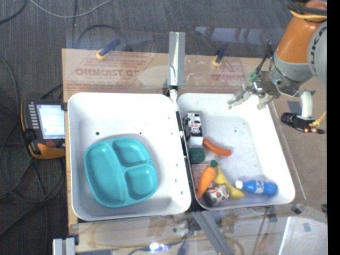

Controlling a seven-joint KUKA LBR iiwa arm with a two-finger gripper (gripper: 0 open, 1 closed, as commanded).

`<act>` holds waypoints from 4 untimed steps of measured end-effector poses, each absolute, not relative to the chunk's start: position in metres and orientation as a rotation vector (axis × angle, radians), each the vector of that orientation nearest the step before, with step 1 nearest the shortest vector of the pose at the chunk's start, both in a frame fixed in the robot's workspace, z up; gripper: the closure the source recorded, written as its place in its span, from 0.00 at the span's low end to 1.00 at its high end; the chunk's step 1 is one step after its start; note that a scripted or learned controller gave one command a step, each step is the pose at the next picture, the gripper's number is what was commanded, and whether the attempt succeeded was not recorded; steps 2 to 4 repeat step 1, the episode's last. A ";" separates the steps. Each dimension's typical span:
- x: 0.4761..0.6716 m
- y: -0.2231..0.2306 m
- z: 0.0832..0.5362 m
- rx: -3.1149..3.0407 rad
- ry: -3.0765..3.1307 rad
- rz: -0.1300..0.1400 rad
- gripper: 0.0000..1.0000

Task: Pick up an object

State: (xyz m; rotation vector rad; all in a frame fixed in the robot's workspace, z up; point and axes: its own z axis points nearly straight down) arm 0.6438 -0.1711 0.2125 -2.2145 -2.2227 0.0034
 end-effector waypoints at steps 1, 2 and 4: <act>0.624 -0.118 0.112 -2.203 -2.262 -0.004 0.00; 0.624 -0.118 0.112 -2.203 -2.262 -0.004 0.00; 0.624 -0.118 0.112 -2.203 -2.262 -0.004 0.00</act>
